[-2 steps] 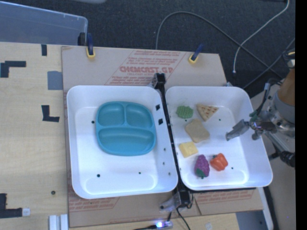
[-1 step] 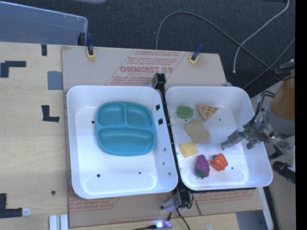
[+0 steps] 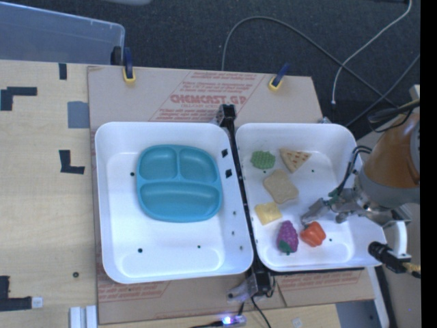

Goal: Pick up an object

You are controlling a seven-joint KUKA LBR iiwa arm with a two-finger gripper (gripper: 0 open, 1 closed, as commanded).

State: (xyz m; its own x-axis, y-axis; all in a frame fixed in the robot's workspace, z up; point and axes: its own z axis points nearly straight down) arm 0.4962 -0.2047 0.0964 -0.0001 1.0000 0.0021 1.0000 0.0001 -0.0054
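The right bin holds several toy foods. A green leafy piece and a tan wedge lie at the back. A beige bread slice lies in the middle, with a yellow block in front of it. A purple grape bunch and a red-orange pepper sit near the front wall. My gripper hangs low in this bin, just above and behind the pepper and right of the bread slice. Nothing visibly hangs from it.
The left bin carries a blue divided plate. A black divider clip sits where the two bins meet. The arm's orange band hangs over the right bin's right wall. Cables run behind the bench.
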